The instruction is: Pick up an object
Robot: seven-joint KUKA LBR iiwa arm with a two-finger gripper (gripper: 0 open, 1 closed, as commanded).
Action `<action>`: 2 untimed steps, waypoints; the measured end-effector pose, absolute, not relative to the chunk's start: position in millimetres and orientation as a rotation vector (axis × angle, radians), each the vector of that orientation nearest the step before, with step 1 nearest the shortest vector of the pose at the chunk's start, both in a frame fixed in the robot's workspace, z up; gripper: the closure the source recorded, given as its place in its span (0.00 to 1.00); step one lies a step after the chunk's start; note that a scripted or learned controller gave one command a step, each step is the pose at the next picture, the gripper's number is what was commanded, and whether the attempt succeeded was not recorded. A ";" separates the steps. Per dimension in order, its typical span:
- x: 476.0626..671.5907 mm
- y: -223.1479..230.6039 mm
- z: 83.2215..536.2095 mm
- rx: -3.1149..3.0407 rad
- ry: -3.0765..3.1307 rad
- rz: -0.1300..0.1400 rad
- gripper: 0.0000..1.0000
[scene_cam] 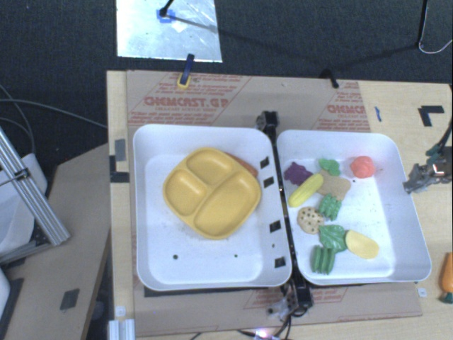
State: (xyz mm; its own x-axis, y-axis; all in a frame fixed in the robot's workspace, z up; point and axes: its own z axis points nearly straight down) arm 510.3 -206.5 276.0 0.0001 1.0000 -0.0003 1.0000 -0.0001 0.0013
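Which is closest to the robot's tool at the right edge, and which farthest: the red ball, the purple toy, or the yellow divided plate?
Measured from the tool beside the right bin:
1. Red ball, back right part of the right bin, nearest.
2. Purple toy, at that bin's left side.
3. Yellow divided plate, in the middle of the left bin, farthest.

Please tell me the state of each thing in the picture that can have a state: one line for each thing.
Yellow divided plate: upright in the left bin, compartments bare.
Toy foods: lying loose in the right bin, none lifted.
Orange ball: resting apart near the far wall.
Pincer: at the right bin's right rim, outside it, holding nothing visible.
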 end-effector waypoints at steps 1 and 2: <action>486.4 -206.3 283.4 2.219 2.221 0.002 1.00; 487.8 -200.7 296.7 2.212 2.225 0.004 1.00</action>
State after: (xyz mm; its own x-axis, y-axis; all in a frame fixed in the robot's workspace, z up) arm 487.8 -200.7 296.7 -0.0058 1.0000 -0.0014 1.0000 0.0058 0.0048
